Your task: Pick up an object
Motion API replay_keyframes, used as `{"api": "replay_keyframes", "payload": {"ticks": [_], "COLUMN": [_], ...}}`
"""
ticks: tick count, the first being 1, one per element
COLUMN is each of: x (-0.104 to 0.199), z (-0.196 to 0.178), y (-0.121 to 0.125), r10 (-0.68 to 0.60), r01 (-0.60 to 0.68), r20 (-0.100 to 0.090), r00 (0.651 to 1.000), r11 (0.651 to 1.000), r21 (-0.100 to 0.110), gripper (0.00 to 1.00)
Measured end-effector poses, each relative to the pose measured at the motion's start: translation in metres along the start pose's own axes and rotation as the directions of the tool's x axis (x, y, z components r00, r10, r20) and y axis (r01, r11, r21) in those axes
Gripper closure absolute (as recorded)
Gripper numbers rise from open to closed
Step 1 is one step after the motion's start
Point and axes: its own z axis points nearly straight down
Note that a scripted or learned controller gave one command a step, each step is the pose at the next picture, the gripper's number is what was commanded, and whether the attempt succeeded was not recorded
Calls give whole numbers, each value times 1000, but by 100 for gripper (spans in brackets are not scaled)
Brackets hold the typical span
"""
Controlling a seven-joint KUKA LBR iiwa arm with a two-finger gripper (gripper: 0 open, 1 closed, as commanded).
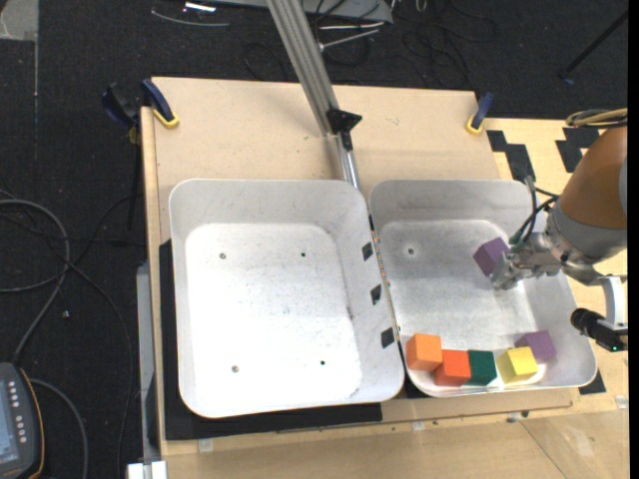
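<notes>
A purple block lies in the right bin, near its right side. My gripper is down inside that bin, right against the block's right edge, and the two seem to touch. Along the bin's front wall lies a row of blocks: orange, red-orange, green, yellow and a second purple one. The arm's orange band and grey wrist come in over the bin's right rim.
The left bin sits beside the right one, their rims meeting at mid-bench. A metal pole slants down from the top to the bins' back edge. Clamps mark the bench's back corners.
</notes>
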Motion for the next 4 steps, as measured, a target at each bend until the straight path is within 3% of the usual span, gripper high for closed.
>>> {"api": "replay_keyframes", "payload": {"ticks": [1,2,3,4], "x": [0,0,-1,0], "z": [0,11,10,0], "y": [0,46,48,48], "r10": [0,0,2,-1], "r01": [0,0,-2,1], "r20": [0,-1,0,2], "r00": [1000,1000,1000,1000], "r11": [1000,1000,1000,1000], "r21": [1,-1,1,0], "gripper": [0,0,0,100]}}
